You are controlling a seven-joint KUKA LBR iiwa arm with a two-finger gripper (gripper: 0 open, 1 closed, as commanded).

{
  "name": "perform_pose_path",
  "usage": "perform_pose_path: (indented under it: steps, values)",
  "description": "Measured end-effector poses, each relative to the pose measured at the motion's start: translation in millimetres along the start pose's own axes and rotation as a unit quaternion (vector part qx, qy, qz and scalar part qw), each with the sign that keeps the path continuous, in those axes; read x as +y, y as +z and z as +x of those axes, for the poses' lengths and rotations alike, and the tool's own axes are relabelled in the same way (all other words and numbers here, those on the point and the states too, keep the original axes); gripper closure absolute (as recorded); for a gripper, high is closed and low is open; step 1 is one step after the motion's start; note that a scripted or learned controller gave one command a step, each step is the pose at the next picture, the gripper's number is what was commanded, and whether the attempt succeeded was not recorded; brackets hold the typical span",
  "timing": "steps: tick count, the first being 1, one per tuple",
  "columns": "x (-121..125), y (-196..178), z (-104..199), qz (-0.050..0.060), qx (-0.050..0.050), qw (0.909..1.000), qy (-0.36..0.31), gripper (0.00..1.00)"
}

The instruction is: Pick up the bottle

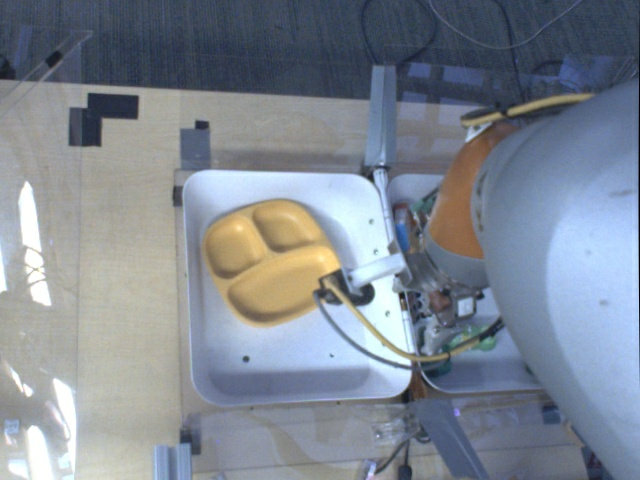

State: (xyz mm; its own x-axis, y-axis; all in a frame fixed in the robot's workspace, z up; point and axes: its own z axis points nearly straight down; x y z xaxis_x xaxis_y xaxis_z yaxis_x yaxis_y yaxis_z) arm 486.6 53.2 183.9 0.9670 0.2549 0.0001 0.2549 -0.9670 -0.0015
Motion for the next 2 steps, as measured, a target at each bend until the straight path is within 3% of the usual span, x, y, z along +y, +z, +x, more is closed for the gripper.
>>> perform_pose_path:
  steps: [1,2]
  values:
    - [0,0,0,0.0,0.0,1.0,0.0,0.0]
    - [82,0,-12,0.0,0.0,0.9959,-0.09,0.0]
